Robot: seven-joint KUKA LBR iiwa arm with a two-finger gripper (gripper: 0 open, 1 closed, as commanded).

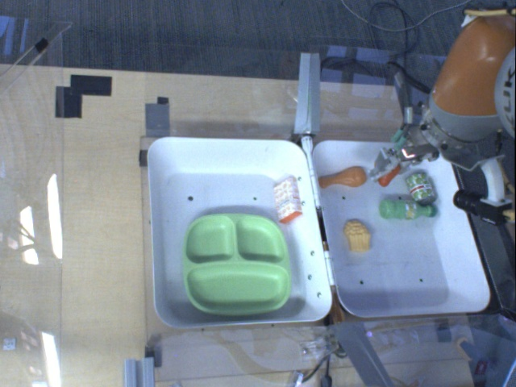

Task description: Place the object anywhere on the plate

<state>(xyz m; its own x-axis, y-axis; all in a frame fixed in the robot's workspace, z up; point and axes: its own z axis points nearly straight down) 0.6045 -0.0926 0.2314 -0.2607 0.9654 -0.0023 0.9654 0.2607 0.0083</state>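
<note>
Two white bins sit side by side on the wooden bench. The left bin (165, 216) has a green plate (237, 262) with three compartments, sitting toward its 6 o'clock side. Just past the plate's 1 o'clock corner there's a little snack packet (287, 199), white and orange, lying near the bin's right wall, not touching the plate as far as I can see.

The right bin (419, 285) has the loose stuff: a brown chicken drumstick (343, 178) at about 10 o'clock, a small can (419, 187) at roughly 1 o'clock, a green bottle (407, 209) lying on its side right below the can, and a yellow corn-looking piece (357, 235) nearer the middle.

The arm comes in at 2 o'clock, and the gripper (389, 170) hangs over the right bin between the drumstick and the can. Its fingers look spread apart, nothing between them.
</note>
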